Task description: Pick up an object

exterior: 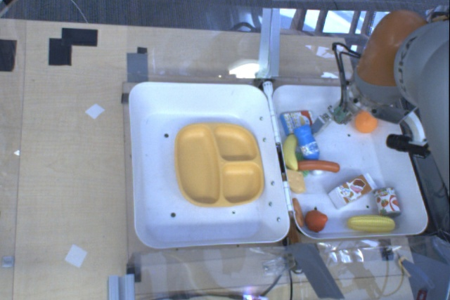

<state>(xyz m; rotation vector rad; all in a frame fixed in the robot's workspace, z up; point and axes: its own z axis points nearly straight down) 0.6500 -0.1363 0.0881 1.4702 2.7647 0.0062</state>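
Two shallow white bins sit side by side on a wooden bench (63,172). The left bin (151,214) holds a yellow divided tray (218,164), lying flat near its middle.

The right bin (415,211) is crowded with small toy foods. Along its left wall lie a banana (290,151), a pale yellow piece (298,182) and a blue bottle (306,142) resting on a red-and-blue packet (292,120). A sausage (320,166) lies just right of the bottle. Toward the front are a tomato (316,220), a second banana (370,223), a white carton (351,191) and a small can (387,201). An orange ball (365,122) sits near the back.

The grey arm (422,74) with its orange band reaches in from the right, over the bin's back right corner. Its gripper (342,113) is low, between the packet and the ball, close to both. Whether it is spread or closed, or has hold of anything, cannot be made out.
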